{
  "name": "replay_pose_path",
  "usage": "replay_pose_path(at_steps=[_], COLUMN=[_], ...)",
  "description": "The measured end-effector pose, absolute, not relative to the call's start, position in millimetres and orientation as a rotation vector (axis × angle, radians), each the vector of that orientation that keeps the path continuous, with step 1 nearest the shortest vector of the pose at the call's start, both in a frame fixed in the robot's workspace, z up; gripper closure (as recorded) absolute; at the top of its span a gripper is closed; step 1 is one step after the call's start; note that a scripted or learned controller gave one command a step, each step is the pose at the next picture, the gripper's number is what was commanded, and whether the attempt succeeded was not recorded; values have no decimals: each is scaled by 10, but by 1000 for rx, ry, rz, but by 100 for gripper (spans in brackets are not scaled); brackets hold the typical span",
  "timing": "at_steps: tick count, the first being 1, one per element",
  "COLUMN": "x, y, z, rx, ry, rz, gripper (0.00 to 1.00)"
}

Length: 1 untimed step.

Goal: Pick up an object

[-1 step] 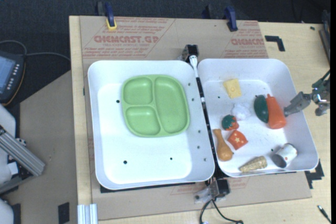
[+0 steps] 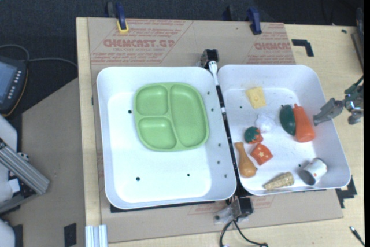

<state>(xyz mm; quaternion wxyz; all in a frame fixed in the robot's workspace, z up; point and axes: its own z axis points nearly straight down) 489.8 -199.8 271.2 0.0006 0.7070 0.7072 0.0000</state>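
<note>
Camera view from above: we look down at a slant on a tabletop (image 2: 173,37) carrying two shallow white bins side by side, the left bin (image 2: 115,142) bearing a green divided plate (image 2: 171,115) and the right bin (image 2: 326,124) holding the small things we take to be on offer for picking. Gathered loosely toward the middle and near side of that right bin lie a yellow block (image 2: 256,97), an orange carrot with a dark green top (image 2: 298,121), a small green-and-red piece (image 2: 252,135), a red piece (image 2: 262,154), an orange squash-like piece (image 2: 245,160), a tan cone (image 2: 279,181) and a little white cup (image 2: 314,170) tipped on its side near the bin's right corner. The end effector (image 2: 338,107) reaches in at the right edge, over that bin's rim and just beside the carrot; we cannot tell how its jaws stand, and nothing is seen between them. We judge the pieces were scattered apart so that each may be taken singly, and that the pick is not yet made. The carrot, being nearest, looks the likeliest choice, though its rounded sides could slip.
</note>
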Motion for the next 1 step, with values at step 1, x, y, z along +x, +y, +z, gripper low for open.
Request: replay_pose_path(at_steps=[1], x=[4914], y=[-1955], z=[2081], rx=[2226], ry=[2227], rz=[-4], gripper=[0])
